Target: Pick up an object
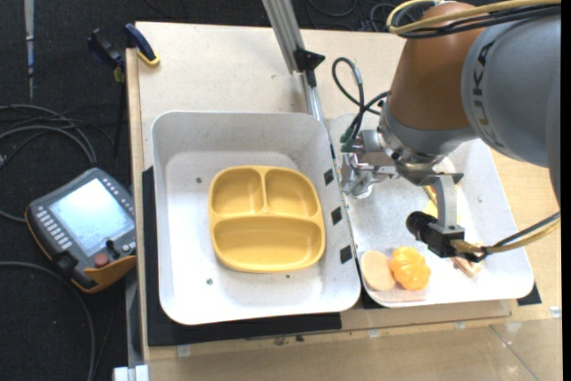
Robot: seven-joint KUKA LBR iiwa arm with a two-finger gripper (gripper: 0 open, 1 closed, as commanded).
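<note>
A yellow divided plate [266, 219] lies flat in the middle of the left bin [178, 156]. In the right bin [500, 219], an orange pumpkin-shaped object [409, 268] rests at the front edge, touching a pale beige rounded piece [377, 272] on its left. My gripper [359, 178] hangs low over the right bin's back left corner, close to the wall between the bins. It is well behind the orange object and nothing is seen in its grasp. The bulky arm hides much of the right bin's rear.
A small pinkish item [469, 268] lies at the right bin's front right. A slanted metal pole [281, 9] rises behind the bins. A teach pendant [85, 223] sits on the floor to the left.
</note>
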